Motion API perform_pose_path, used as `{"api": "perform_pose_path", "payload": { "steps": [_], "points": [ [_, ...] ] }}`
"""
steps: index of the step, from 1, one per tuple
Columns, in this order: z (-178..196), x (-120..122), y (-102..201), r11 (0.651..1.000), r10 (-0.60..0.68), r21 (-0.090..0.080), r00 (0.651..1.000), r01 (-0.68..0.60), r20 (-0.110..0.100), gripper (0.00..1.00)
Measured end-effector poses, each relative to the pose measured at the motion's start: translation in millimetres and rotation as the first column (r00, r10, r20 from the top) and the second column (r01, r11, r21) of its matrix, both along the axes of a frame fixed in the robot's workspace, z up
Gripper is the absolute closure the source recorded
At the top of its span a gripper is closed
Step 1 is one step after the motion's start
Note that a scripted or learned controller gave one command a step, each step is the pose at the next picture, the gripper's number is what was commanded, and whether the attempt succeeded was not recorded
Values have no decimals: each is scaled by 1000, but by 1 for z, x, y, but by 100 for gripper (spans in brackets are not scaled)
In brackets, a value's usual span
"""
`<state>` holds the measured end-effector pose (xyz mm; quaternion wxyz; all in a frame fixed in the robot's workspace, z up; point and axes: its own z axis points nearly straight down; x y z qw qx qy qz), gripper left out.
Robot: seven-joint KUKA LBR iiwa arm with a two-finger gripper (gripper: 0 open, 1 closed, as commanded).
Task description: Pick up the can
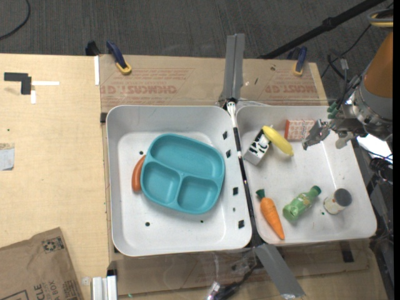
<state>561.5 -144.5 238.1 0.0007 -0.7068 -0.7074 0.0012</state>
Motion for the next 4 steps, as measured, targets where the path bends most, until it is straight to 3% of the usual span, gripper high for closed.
{"api": "perform_pose_path", "payload": {
  "steps": [1,2,3,4],
  "points": [
    [82,-8,25,991,-133,-1,991,133,1,0],
    [-23,29,3,990,-143,-1,990,143,-1,0],
    [-87,-18,-67,995,-99,0,995,99,0,0],
    [-78,-17,-68,995,-101,0,995,101,0,100]
  ]
}}
